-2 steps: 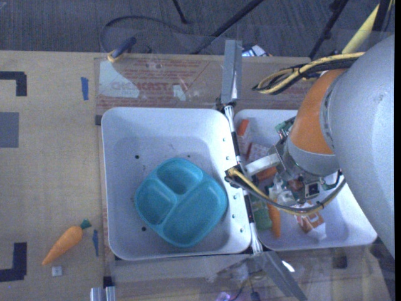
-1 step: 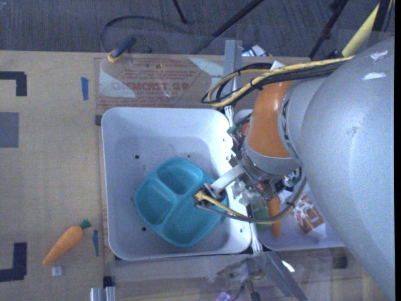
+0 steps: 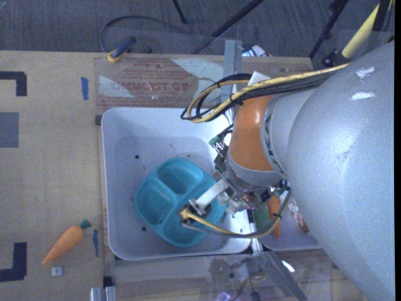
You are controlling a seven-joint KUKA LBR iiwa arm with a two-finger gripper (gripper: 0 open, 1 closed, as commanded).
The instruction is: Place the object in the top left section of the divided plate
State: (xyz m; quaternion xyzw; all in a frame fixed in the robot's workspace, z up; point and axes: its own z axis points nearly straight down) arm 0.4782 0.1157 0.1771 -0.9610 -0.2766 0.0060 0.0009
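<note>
A teal divided plate (image 3: 164, 198) lies in the left white bin (image 3: 125, 143), toward its front right. My gripper (image 3: 243, 200) hangs below the orange-banded wrist, at the plate's right edge near the wall between the two bins. The wrist hides most of it. Just right of the gripper, over the right bin, an orange object (image 3: 274, 207) with a dark green piece (image 3: 260, 219) beside it peeks out from under the arm. Whether the gripper holds it cannot be told. The plate's sections hold nothing that I can see.
A toy carrot (image 3: 62, 244) lies on the wooden bench left of the left bin. My arm covers most of the right bin (image 3: 294, 240). Blue tape marks (image 3: 84, 88) and black marks (image 3: 15, 83) sit on the bench top.
</note>
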